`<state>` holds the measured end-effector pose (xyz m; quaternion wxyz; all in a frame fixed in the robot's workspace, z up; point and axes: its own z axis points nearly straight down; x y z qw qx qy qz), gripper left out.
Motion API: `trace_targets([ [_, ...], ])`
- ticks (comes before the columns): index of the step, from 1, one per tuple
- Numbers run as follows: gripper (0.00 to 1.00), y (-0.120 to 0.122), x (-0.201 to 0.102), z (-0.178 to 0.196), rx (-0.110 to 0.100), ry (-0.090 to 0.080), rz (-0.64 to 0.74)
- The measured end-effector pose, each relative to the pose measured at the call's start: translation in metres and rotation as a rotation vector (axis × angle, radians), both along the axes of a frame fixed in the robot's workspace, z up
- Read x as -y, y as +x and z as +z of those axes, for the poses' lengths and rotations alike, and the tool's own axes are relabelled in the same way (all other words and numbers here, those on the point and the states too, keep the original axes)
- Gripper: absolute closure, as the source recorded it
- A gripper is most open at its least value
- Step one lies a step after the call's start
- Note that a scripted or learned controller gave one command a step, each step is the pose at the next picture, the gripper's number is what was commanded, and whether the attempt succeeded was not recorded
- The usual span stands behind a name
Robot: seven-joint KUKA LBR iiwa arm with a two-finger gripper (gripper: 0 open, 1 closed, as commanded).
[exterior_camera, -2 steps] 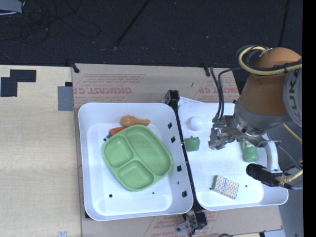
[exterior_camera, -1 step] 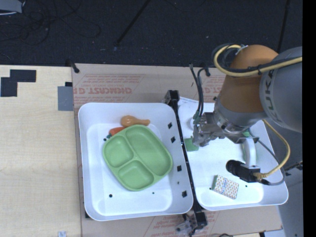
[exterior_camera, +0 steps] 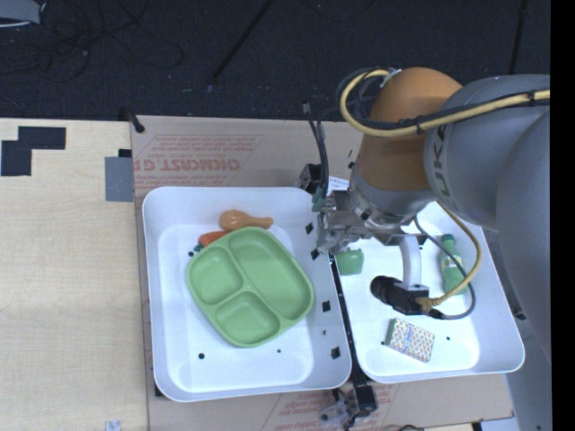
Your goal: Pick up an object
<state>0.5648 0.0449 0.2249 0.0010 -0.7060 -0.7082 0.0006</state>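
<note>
Over the right bin (exterior_camera: 503,353), the gripper (exterior_camera: 346,251) (its grip can't be told) meets a small green block (exterior_camera: 349,261); cardboard lettering (exterior_camera: 193,162) is unreadable.

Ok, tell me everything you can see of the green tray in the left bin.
The green tray is a rounded, plastic-looking plate with three compartments, two smaller and one larger. It lies flat, turned at a slant, in the left bin. An orange piece sits at its upper edge, partly tucked behind it.
</note>
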Motion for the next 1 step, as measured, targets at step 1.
trace_targets([
  [1, 1.00, 0.0195, -0.0400, -0.0050, 0.000, 0.000, 0.000],
])
